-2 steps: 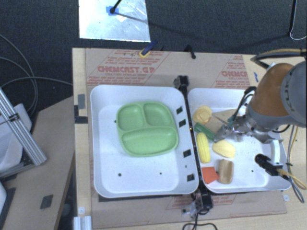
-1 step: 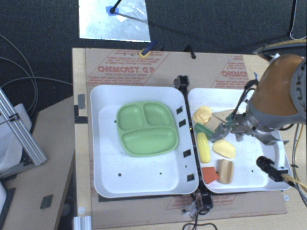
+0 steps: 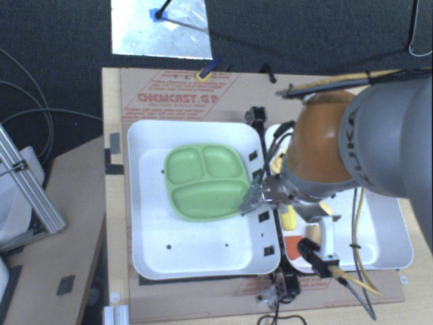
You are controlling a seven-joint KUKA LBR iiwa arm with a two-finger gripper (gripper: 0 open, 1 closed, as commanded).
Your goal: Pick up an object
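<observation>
Plate (image 3: 205,181): smooth green plastic, three compartments, in left white bin (image 3: 152,249); jaws' opening cannot tell.

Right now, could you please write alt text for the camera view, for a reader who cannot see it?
A grey and orange arm reaches in from the right, its gripper at the right edge of a green plate in the left bin. The right bin holds yellow and orange items.

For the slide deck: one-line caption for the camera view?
Gripper at the green divided plate's right edge in the left bin.
</observation>
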